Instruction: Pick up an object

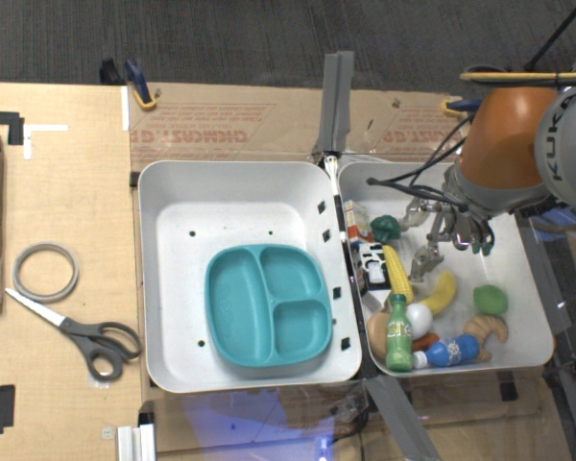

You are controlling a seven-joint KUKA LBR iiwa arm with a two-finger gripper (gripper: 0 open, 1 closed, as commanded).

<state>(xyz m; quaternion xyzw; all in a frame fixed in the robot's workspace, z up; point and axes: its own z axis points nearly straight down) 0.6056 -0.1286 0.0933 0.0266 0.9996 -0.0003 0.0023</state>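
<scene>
The right bin [533, 267] is being crowded with the candidate objects: one banana [440, 294], one corn cob [396, 270], one green bottle [397, 332], one white egg [419, 316], one green round piece [491, 300], one croissant [489, 329], one blue item [448, 352], one dark green item [385, 228] and one black-and-white carton [371, 264]. The gripper [440, 238] is being held low over the upper middle of this bin, just above the banana and to the right of the corn cob; nothing is seen between its fingers, and whether they are spread or pressed together cannot be told from the clutter of metal and cables. One teal divided plate [269, 304] is being carried by the left bin [173, 209], with three compartments counted. On the surface [58, 190] left of the bins, one tape roll [45, 271] and one pair of scissors [82, 332] are lying near each other, apart.
</scene>
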